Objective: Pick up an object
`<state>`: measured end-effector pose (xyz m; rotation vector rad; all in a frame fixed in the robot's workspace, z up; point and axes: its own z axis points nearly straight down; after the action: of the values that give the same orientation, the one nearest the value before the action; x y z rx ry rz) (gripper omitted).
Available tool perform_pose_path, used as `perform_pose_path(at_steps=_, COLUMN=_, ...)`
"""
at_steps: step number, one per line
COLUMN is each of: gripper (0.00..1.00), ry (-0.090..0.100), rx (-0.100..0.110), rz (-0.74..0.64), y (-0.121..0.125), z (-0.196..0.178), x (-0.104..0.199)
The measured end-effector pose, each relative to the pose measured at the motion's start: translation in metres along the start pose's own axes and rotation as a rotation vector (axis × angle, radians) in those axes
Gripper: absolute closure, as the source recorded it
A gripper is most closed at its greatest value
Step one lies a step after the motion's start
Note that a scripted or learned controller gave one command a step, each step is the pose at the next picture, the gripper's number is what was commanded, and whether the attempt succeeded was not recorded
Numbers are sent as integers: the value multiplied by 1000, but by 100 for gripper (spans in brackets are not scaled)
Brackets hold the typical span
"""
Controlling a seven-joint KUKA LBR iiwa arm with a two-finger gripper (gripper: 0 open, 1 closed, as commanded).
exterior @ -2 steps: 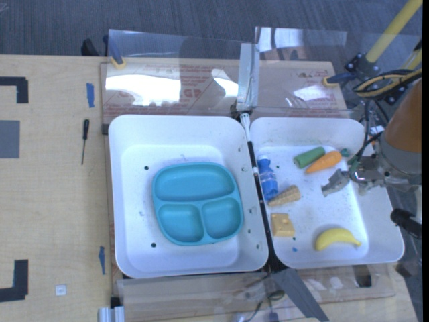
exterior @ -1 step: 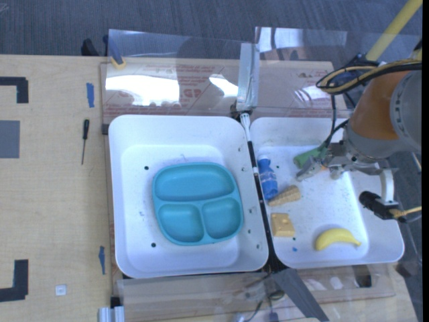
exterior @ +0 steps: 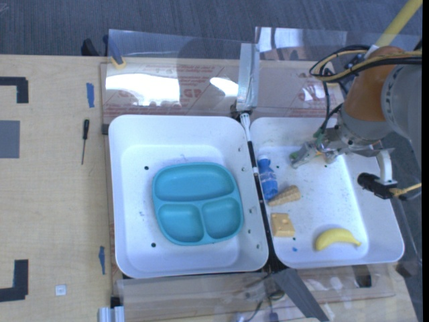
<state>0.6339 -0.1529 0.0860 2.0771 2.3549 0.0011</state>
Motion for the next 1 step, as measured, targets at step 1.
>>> perform_pose_path(at_steps=1, gripper=0, ry=-2, rx=-6, rz=248, y=0, z=-90, x=-7)
